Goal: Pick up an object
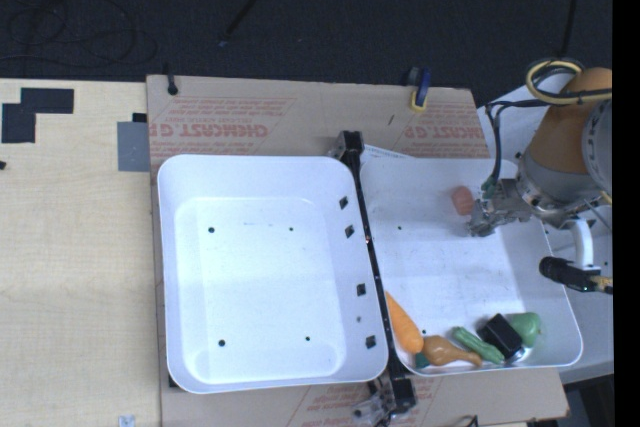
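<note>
In the right bin (450, 265), a small salmon-pink block (462, 201) lies near the far right side. My gripper (484, 219) hangs low just to the right of that block, close beside it; whether it touches the block is unclear. Along the bin's near edge lies a cluster: an orange carrot-shaped piece (402, 322), a tan-orange piece (441, 350), a long green piece (476, 345), a black block (501, 335) and a light green rounded piece (526, 325).
The left bin (190, 215) sits beside the right one, with a black clip strip (362, 245) along their shared edge. Cardboard (250, 120) lies under both bins. The arm's grey body and cables (560, 175) overhang the right bin's far right corner.
</note>
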Robot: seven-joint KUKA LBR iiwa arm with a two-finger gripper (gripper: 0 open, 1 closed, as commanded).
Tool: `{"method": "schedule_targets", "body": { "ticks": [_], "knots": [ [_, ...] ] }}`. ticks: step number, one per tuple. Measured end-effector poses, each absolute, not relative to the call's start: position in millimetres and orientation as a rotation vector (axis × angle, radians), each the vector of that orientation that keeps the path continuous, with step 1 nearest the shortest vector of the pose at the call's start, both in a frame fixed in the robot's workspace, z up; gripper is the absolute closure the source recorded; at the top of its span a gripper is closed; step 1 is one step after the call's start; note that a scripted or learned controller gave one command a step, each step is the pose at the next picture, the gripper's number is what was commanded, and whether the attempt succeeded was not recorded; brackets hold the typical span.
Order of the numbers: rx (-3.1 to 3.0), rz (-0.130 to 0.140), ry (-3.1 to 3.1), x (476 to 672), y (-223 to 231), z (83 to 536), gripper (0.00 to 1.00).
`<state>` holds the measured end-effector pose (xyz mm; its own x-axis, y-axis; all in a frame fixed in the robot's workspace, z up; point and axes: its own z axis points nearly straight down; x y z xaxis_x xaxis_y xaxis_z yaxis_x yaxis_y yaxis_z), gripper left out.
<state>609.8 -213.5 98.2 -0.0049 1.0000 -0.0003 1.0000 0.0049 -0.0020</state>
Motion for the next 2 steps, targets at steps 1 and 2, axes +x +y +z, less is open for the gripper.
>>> {"method": "schedule_targets", "body": {
  "ticks": [1, 2],
  "knots": [
    [-2.210, 0.004, -2.230, 609.9, -213.4, 108.1, 1.00],
    [-2.205, 0.006, -2.235, 610.0, -213.5, 118.0, 1.00]
  ]
}}
